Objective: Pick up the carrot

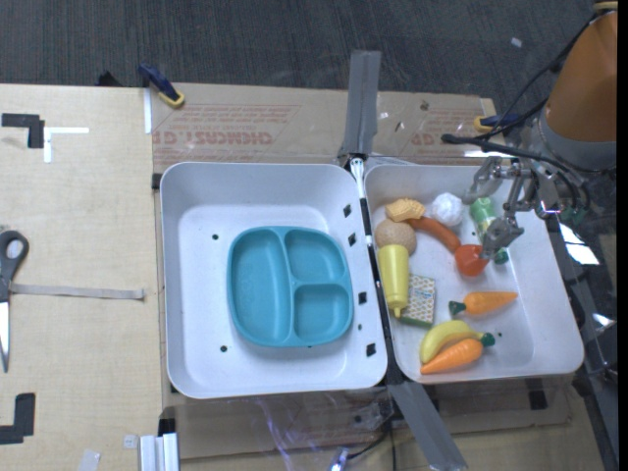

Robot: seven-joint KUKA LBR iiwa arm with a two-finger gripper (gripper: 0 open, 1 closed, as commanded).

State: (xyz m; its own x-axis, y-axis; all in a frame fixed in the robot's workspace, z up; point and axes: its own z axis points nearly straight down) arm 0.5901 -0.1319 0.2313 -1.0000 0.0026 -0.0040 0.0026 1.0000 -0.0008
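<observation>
Worktop (69, 361) is carrying two white bins side by side. Left bin (196, 351) is holding a blue divided plate (291, 286). Right bin (549, 351) is holding toy food: a carrot (458, 355) is lying near its front edge, touching a banana (444, 337), with a smaller carrot (485, 302) just behind. End effector (500, 232) is hanging over the bin's back right part, well apart from both carrots; whether its fingers are apart or together, I cannot tell.

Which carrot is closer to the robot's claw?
The smaller carrot, lying above the banana. The bigger carrot sits farther from the gripper, near the bin's front.
</observation>
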